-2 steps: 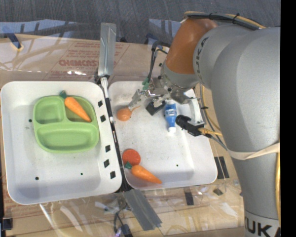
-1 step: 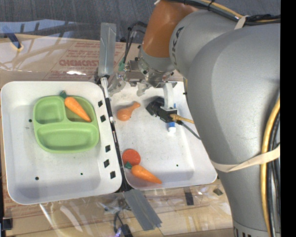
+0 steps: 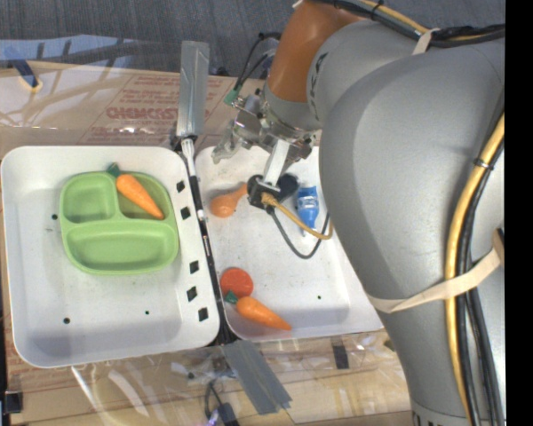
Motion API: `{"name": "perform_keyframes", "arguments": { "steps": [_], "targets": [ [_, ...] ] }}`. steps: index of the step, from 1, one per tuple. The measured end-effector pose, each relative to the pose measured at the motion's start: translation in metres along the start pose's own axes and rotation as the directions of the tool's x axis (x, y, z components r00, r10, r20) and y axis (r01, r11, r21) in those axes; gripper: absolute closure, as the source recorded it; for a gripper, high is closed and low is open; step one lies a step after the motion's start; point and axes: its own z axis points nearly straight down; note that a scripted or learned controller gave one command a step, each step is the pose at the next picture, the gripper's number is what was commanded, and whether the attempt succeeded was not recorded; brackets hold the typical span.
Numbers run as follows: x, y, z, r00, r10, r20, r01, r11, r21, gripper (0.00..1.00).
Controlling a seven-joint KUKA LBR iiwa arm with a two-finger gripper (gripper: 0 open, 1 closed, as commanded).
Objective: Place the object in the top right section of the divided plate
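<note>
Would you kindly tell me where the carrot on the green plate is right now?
The carrot lies in the top right section of the green divided plate, inside the left bin.

bench (image 3: pixel 115 105), 2 white bins (image 3: pixel 27 327) side by side

We make out faint red print on the cardboard sheet (image 3: pixel 115 105) behind the left bin (image 3: pixel 27 327), too blurred to read.
</note>
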Motion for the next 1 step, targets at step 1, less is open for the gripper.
{"name": "perform_keyframes", "arguments": {
  "steps": [1],
  "targets": [
    [0.0487, -0.0278, -0.0004, 0.951, 0.309, -0.001, -0.309, 0.951, 0.000, 0.00]
  ]
}}
